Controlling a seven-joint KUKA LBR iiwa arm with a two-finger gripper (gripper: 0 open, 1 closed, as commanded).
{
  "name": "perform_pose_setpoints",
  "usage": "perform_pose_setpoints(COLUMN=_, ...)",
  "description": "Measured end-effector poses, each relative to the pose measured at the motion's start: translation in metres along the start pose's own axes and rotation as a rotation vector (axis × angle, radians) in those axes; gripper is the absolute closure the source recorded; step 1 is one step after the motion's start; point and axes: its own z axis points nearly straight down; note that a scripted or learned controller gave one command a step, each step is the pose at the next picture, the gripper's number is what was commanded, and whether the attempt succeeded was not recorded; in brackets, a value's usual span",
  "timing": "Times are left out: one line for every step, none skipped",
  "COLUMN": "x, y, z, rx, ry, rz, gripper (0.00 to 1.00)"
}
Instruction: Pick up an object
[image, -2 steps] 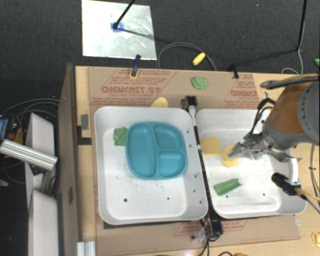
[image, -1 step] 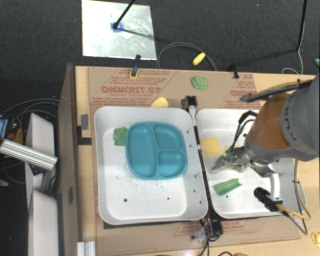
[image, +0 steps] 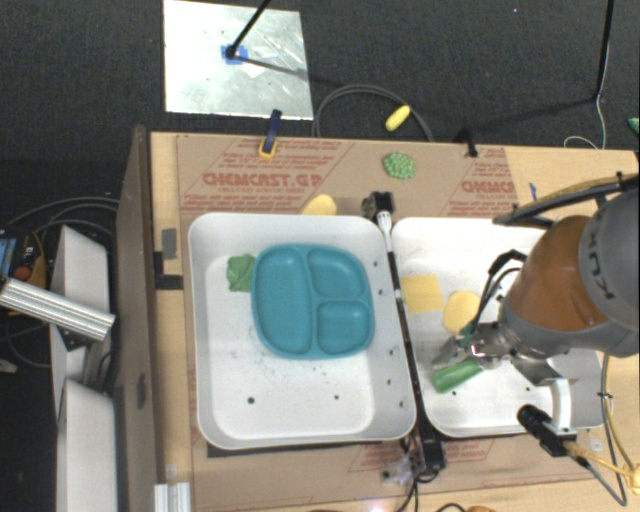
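In the right bin (image: 440, 415) lie a green cylinder-like object (image: 455, 375), a pale yellow block (image: 422, 293) and a rounder yellow object (image: 459, 310). My gripper (image: 459, 352) reaches in from the right and sits low in this bin, directly over the upper end of the green object, just below the round yellow one. I cannot make out how it stands on the green object. The left bin (image: 220, 400) holds a blue divided plate (image: 312, 300) with a small green leafy piece (image: 240, 271) at its left edge.
The arm's orange band (image: 560, 280) and grey body cover the right bin's right half. Behind the bins on the cardboard lie a yellow object (image: 320, 206), a green round object (image: 399, 165) and a blue-yellow clip (image: 270, 135). A black divider (image: 398, 300) runs between the bins.
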Motion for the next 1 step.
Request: perform_pose_setpoints(x=-0.0567, y=0.0789, z=-0.0609, rx=-0.015, ry=-0.008, rz=-0.004, gripper=0.0)
